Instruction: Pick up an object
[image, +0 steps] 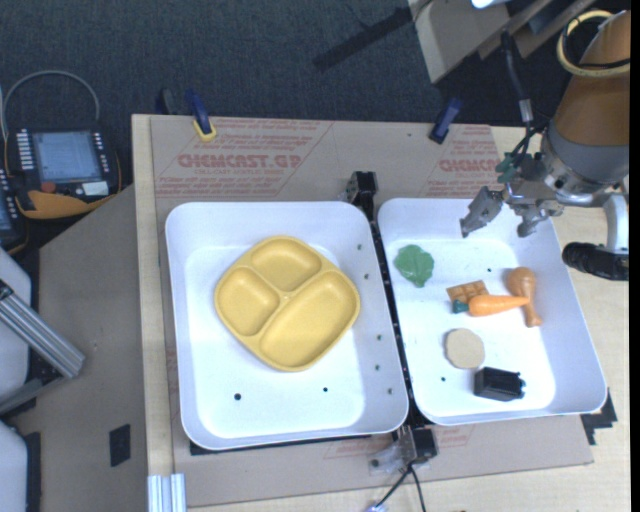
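Since nothing sits between its fingers, the end effector (503, 213) has not yet picked anything up, and I judge the task to be at its very start. It hangs over the far edge of the right bin (580, 372), its two fingers spread wide apart and empty, one slanting out toward the left bin (185, 300), the other nearer the arm. All candidate objects lie on the floor of the right bin, nearer the camera than the end effector. A green leafy piece (413, 263) is the closest to it, just on the camera side and toward the left bin. Further from the end effector lie an orange carrot (497, 305), a small brown block (464, 293) touching the carrot's end, and a drumstick-shaped brown piece (523, 292) crossing beside it. Beyond those, toward the near rim, rest a round tan disc (464, 349) and a black block (498, 383). A yellow divided plate (287, 300) sits alone in the left bin. What remains is everything: choosing a target, descending, closing, and lifting it free.
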